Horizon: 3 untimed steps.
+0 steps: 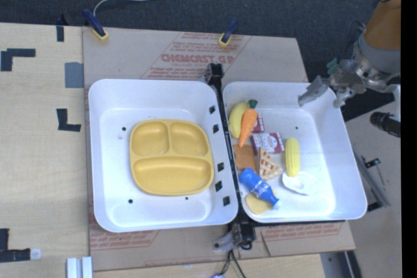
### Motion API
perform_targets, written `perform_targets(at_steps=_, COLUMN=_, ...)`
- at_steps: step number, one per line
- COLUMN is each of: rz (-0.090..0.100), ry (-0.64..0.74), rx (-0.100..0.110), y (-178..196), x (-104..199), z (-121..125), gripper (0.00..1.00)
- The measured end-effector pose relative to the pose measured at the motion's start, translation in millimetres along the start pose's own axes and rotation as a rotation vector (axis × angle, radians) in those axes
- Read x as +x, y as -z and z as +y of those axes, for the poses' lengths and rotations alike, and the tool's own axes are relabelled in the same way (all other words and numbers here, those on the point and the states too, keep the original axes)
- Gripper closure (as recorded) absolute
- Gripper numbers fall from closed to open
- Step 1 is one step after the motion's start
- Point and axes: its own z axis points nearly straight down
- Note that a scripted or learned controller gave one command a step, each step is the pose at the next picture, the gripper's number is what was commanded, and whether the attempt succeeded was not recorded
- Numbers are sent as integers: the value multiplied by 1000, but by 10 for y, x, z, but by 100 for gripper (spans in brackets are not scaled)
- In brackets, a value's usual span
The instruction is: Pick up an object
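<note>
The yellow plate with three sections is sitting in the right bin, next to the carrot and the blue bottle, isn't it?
Not quite. The camera view shows the yellow plate in the left bin, by itself. The carrot and the blue bottle are in the right bin. It does have three sections.

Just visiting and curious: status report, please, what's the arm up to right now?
Gripper above right bin's far rim, nothing between its fingers. Toy food piled at that bin's left: carrot, corn, blue bottle. Nothing blocking.
</note>
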Motion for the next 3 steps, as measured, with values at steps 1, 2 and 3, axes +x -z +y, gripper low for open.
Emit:
perform_targets(at_steps=1, rz=1, ry=0, rx=3, y=-1266, x=238, z=255, gripper=0)
perform_targets(at_steps=2, rz=-1, ry=-1, rx=-5, y=-1363, x=591, z=314, gripper=0)
perform_targets(at_steps=3, rz=-4, ry=0, rx=0, y=-1488, x=920, z=535, gripper=0)
